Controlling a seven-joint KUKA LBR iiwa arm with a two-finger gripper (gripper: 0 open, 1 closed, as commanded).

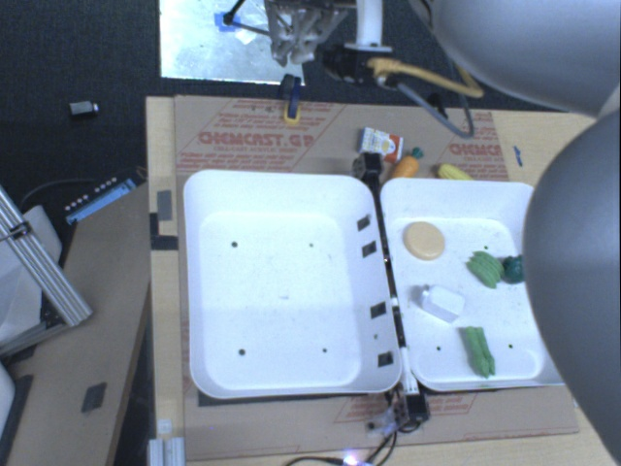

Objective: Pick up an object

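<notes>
Hand [291,58] above bench, toys in right bin [514,202]

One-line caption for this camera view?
Gripper raised beyond the bins; round tan disc, white block and green toys in the right white bin.

Red "CHEMCAST GP" lettering on the brown board [254,136] under the bins.

bins [277,187]: smooth white plastic, slight sheen | board [252,136] beneath: matt brown cardboard, red print | arm [524,27]: glossy grey shell | plate [209,17] behind: brushed, reflective metal
</notes>
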